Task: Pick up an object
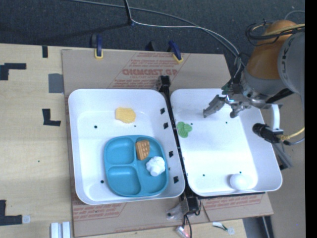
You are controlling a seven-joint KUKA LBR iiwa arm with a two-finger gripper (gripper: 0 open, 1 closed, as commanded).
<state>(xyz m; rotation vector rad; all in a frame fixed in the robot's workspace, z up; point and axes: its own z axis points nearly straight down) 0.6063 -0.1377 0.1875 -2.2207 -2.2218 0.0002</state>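
2 fingers spread wide, nothing between them — your gripper (224,108) hangs over the right bin (257,148), likely lining up on the green piece (184,129).

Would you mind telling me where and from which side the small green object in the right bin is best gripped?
Probably from straight above, pinching across the middle of the green object. It lies low and lumpy on the right bin floor near its left wall, so a sideways approach looks cramped; the gripper hovers to its right.

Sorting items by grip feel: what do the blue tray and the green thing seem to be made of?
Blue tray: probably moulded plastic, smooth with a soft sheen and rounded compartment walls. Green thing: small, lumpy and matte, perhaps soft plastic or rubber; too small to tell.
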